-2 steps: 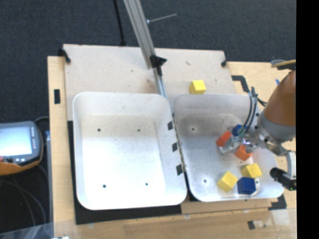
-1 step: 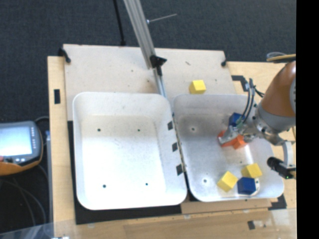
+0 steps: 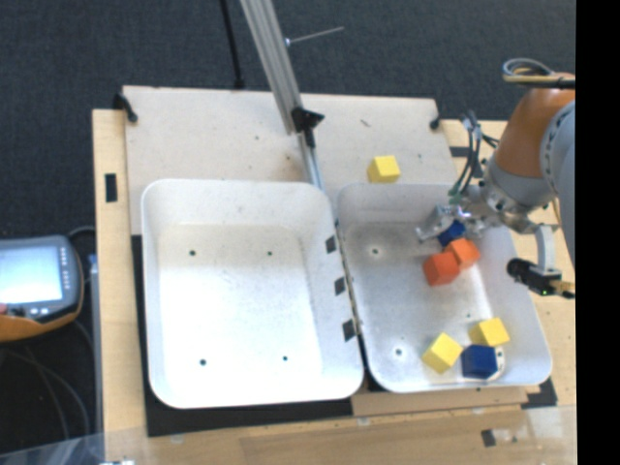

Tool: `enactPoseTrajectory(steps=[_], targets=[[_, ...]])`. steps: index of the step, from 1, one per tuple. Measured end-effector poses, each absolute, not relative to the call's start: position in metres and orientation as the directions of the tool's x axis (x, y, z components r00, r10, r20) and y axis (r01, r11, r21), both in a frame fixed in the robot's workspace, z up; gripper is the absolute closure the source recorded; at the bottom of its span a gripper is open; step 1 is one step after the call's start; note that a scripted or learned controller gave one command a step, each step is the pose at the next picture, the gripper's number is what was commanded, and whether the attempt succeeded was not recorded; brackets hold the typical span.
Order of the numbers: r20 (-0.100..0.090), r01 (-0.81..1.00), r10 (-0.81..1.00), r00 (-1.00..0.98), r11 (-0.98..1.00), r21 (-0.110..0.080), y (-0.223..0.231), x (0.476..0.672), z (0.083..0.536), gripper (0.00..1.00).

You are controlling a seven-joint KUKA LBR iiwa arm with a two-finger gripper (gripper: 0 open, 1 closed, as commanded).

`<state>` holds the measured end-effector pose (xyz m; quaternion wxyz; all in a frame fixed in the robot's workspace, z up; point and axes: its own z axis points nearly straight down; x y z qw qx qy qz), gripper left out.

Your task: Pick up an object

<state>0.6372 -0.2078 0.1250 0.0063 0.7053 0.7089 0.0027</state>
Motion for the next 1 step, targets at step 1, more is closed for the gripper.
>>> enactPoseTrajectory(steps=[1], targets=[[-0.008, 1.0, 1.0, -0.004, 0.004, 0.016, -0.2079, 0.6226, 0.1226, 0.0]])
